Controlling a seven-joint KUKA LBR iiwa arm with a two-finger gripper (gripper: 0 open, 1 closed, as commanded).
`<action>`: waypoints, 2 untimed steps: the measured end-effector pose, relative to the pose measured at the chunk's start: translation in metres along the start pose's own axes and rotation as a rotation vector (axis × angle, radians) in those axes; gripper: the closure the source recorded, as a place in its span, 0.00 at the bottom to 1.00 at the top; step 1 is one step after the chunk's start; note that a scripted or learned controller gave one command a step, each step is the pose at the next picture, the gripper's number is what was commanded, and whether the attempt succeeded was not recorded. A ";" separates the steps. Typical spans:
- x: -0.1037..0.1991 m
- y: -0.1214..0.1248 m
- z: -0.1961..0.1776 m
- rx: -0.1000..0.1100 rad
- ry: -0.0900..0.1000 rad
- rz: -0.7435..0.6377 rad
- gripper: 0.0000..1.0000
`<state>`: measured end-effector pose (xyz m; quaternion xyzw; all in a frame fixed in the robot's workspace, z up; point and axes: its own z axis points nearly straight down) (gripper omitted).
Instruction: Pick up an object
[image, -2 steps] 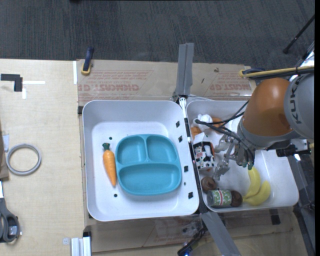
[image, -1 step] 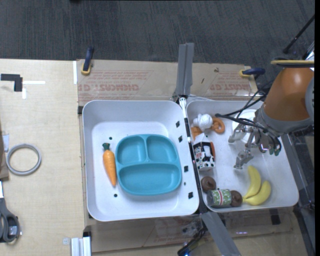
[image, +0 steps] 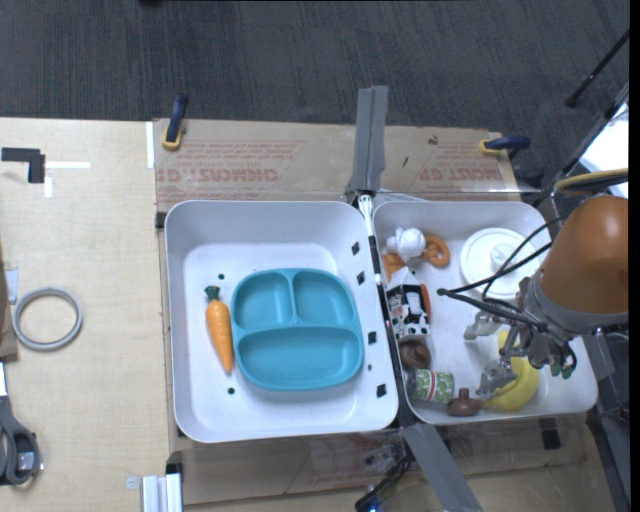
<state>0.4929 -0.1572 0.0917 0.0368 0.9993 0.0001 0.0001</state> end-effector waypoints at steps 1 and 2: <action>-0.001 0.001 -0.009 0.001 -0.003 -0.003 1.00; -0.001 0.001 -0.009 0.001 -0.003 -0.003 0.00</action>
